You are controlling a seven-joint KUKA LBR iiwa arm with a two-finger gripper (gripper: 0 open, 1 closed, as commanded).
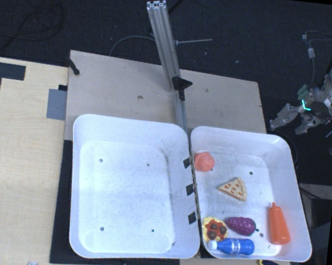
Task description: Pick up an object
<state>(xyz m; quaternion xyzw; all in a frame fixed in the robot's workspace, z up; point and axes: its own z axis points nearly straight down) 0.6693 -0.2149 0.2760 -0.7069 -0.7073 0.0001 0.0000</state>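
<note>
Toy food — a pink ball (204, 161), pizza slice (233, 189), orange bottle (278, 224), purple grapes (241, 225) — lies in the right bin (289, 156), while the gripper (298, 119), jaws spread and released, hovers beyond its far right corner.

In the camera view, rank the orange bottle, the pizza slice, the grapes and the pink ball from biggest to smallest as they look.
1. Orange bottle, the longest.
2. Grapes and pizza slice look about alike, so I won't rank them.
3. Pink ball, smallest.
</note>
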